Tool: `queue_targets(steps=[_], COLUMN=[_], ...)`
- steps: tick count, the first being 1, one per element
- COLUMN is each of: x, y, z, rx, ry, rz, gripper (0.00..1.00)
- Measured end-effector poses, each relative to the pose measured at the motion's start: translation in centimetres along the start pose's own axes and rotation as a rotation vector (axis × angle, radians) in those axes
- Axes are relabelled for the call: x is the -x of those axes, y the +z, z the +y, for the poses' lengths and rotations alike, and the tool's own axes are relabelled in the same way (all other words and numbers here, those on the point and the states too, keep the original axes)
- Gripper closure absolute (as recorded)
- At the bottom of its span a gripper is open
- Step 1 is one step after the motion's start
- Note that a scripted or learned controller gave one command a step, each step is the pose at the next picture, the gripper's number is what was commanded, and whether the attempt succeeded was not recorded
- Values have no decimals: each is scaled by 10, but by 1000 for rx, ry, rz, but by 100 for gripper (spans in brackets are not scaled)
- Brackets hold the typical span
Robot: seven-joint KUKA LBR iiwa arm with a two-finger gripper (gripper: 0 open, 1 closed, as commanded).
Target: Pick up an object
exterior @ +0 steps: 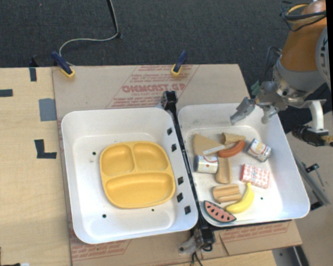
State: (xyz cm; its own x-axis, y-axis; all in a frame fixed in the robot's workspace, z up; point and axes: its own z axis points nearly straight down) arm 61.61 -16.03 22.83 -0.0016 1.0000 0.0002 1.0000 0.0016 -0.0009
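So the toy food is all piled in the right bin point(288, 166): sausage point(231, 149), banana point(243, 200), watermelon slice point(218, 211), a small can point(259, 150). They're packed touching each other, so a grab could easily clip two things or knock one aside. The gripper point(255, 110) hovers over the bin's far right corner, fingers spread open, holding nothing.
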Motion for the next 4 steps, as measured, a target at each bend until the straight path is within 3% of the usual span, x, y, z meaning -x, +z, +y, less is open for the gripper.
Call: queue_targets(steps=[1,2,3,4], x=[-31,-31,-112,-193], y=[140,131,44,-9], z=[-47,-46,-83,-87], rx=[0,2,0,0], ry=[1,0,-1,-1], rz=[1,-1,1,1], gripper=[0,100,100,100])
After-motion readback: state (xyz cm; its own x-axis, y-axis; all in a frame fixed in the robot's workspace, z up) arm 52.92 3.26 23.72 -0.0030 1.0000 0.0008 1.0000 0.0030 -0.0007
